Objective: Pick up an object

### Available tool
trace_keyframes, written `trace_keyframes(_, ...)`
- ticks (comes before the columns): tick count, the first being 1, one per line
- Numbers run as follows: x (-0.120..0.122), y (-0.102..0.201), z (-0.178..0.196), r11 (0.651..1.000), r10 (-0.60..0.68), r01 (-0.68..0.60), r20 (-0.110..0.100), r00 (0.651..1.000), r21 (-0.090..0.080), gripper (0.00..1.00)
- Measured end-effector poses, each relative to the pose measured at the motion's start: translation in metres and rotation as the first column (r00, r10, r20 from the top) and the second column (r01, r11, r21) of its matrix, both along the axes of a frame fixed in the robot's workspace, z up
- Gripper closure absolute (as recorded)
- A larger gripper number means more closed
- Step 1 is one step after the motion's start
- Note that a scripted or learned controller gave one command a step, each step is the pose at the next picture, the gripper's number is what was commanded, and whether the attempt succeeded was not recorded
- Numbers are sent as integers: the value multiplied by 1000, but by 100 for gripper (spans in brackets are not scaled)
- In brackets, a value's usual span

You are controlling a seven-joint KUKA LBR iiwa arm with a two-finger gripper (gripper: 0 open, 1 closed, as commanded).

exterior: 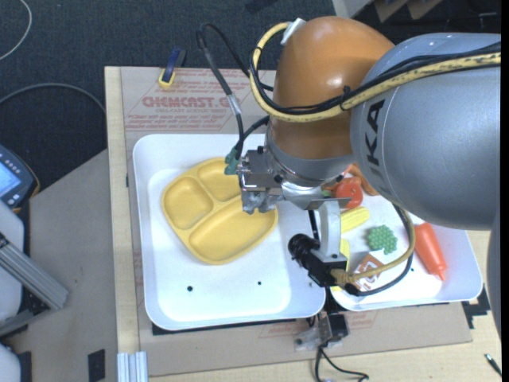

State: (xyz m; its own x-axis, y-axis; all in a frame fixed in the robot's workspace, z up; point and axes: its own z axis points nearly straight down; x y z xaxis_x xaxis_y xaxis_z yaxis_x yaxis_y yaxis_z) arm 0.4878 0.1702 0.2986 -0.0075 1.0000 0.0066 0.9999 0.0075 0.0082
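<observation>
A yellow divided plate lies in the left white bin. In the right white bin I see an orange carrot, a green knobbly toy, a yellow corn-like piece, a red piece and a small orange-and-white patterned box. My gripper hangs under the big orange wrist, low over the plate's right edge near the wall between the bins. The wrist hides most of it and part of the right bin.
The bins rest on a cardboard sheet with a small blue and yellow item at its far edge. The near part of the left bin is bare white floor. Cables loop around the wrist.
</observation>
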Motion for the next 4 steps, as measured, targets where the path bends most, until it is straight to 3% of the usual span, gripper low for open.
trace_keyframes(1,-10,-55,-42,1000,-14,13,-15,1000,-9,100)
trace_keyframes(2,55,-44,-82,1000,-7,7,-7,1000,-8,100)
trace_keyframes(3,9,7,-50,1000,-1,1,-9,1000,-3,100)
trace_keyframes(4,7,-81,28,1000,-16,16,1,1000,-7,100)
